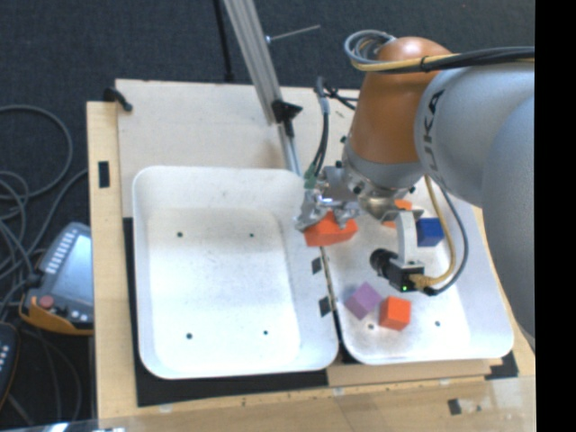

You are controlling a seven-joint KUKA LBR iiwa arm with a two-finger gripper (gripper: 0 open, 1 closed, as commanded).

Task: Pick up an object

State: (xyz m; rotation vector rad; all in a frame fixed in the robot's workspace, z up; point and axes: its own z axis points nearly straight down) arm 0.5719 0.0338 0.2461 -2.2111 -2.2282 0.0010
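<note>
My gripper (326,216) hangs over the seam between the two bins, at the right bin's left rim. An orange block (328,231) sits between its fingers, lifted above the bin floor, so the gripper is shut on it. In the right bin (468,331) lie a purple block (364,300), a smaller orange cube (395,312) and a blue block (429,232), the last partly hidden behind the wrist. The orange band of the arm (396,106) rises above the gripper.
The left bin (216,277) lies to the left of the gripper. A slanted aluminium rail (256,61) stands behind the bins. A black cable with a connector (400,273) loops from the wrist over the right bin. A pendant (63,277) lies off the bench at left.
</note>
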